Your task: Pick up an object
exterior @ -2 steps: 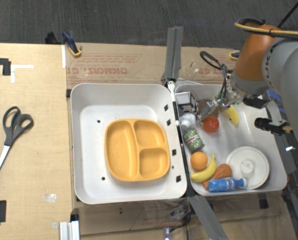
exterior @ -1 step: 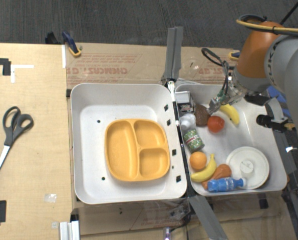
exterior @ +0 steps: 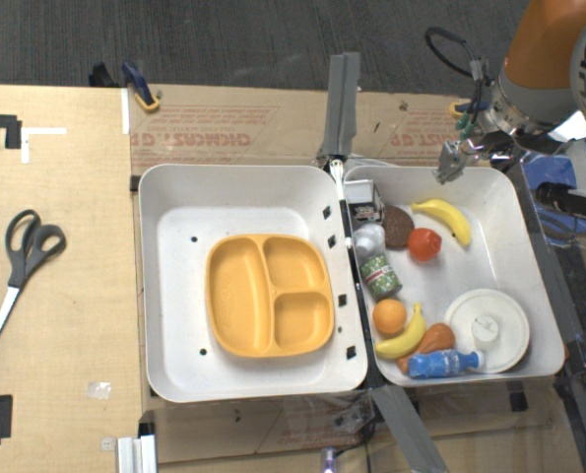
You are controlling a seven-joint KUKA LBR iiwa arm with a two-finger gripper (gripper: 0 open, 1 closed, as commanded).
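Right now we are hovering the gripper (exterior: 450,166) over the right bin's (exterior: 529,227) far rim; whether the fingers are parted, we cannot tell. The banana (exterior: 444,217) is lying just below-left, slanting diagonally.

Robot lab, 2 white bins (exterior: 160,294), scissors (exterior: 22,264)

Yellow banana (exterior: 444,219) lying flat, upper right bin (exterior: 525,264), beside red tomato (exterior: 423,243); nothing gripped.

Divided tray (exterior: 270,295) in left bin (exterior: 164,264); fruit, plate (exterior: 487,329) in right bin (exterior: 514,215).
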